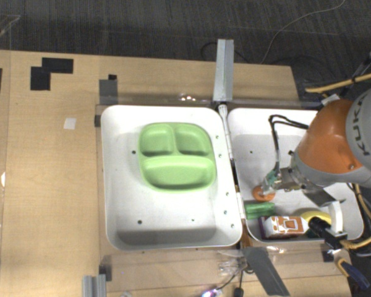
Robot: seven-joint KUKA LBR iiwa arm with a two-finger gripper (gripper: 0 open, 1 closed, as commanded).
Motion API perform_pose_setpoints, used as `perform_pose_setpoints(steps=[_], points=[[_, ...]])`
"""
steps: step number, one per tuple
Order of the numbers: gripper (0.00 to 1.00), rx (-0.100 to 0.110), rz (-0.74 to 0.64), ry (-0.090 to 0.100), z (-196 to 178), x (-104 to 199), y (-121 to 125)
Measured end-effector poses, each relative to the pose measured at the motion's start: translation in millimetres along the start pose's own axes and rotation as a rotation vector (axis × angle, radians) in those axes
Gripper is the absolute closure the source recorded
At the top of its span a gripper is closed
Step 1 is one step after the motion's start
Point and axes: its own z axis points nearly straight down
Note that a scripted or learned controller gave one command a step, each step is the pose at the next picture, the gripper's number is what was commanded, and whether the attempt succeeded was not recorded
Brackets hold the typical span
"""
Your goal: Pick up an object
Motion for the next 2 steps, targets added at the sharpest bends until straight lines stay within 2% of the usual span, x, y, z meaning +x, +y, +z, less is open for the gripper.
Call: perform_pose_setpoints(steps=[1, 2], points=[[1.00, 0.037, -0.082, 0.002, -29.3, -23.1, -15.9], [0.00, 0.037, -0.082, 0.002, -29.2, -23.2, -16.0]])
